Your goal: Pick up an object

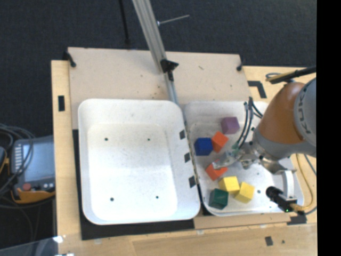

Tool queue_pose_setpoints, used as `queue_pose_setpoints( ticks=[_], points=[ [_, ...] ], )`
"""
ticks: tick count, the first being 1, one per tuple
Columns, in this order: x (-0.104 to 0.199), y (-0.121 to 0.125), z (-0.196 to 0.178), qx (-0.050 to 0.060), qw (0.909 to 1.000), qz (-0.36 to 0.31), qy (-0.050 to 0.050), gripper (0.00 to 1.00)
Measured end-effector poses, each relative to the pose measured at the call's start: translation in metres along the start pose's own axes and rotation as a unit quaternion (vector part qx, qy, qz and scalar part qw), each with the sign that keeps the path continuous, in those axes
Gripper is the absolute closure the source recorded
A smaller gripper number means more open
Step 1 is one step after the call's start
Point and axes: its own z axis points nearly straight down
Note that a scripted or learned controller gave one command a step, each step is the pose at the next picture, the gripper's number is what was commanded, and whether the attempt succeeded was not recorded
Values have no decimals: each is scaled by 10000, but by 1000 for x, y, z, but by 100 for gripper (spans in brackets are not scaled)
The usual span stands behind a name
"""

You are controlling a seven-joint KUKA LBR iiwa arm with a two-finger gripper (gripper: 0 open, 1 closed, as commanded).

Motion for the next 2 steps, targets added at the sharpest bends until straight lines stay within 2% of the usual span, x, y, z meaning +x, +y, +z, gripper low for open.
queue_pose_setpoints(
  ticks=[1, 2],
  points=[
    [-2, 2, -11, -37, 10000, 36, -6, 100],
    [2, 3, -56, 64, 10000, -8, -1, 100]
  ],
)
